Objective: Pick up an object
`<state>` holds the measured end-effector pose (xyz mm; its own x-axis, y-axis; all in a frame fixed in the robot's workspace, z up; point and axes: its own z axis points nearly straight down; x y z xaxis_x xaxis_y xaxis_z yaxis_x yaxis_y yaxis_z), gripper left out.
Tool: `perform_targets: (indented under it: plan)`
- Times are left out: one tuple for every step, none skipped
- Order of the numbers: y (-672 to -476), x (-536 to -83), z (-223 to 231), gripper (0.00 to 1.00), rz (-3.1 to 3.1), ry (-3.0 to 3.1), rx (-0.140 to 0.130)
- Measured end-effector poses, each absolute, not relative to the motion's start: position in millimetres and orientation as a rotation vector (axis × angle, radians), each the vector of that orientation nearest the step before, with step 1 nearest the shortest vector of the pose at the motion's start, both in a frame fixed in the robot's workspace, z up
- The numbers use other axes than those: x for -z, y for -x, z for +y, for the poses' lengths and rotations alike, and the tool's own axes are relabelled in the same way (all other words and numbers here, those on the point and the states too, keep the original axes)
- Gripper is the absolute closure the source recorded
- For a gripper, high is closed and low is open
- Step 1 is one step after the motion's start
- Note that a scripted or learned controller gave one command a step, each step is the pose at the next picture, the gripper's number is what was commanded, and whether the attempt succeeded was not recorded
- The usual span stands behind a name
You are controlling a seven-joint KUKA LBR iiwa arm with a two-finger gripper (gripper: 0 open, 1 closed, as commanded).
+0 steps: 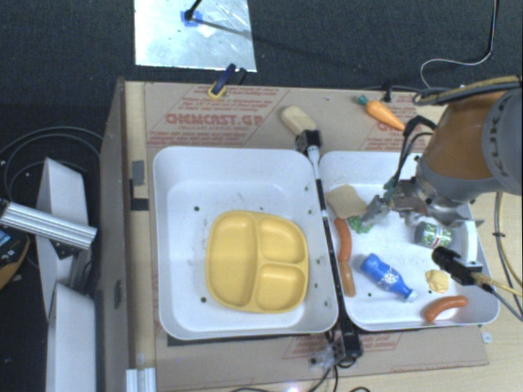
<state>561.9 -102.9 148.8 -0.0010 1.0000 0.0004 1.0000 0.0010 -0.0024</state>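
The right bin holds several small items. A tan flat piece lies at its left, with a small green object just below it. Along the left wall lies a long orange sausage. A blue bottle lies at the centre front, a green-and-silver can to the right, a yellow scrap below it, and a red sausage at the front right. My gripper reaches in from the right and sits low, right beside the green object.
The left bin bears a yellow divided plate. A toy carrot, a wooden-handled tool and a yellow-blue clip lie on the cardboard behind the bins. Cables and white boxes stand off to the left.
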Motion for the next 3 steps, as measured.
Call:
perform_targets:
  plan:
    - [-509.6, -84.6, -89.4, 0.0, -2.223, 2.223, 0.001]
    - [-578.7, -84.8, -98.1, 0.0, -2.226, 2.22, 0.003]
    - [-520.8, -84.1, -95.7, 0.0, -2.223, 2.22, 0.0]
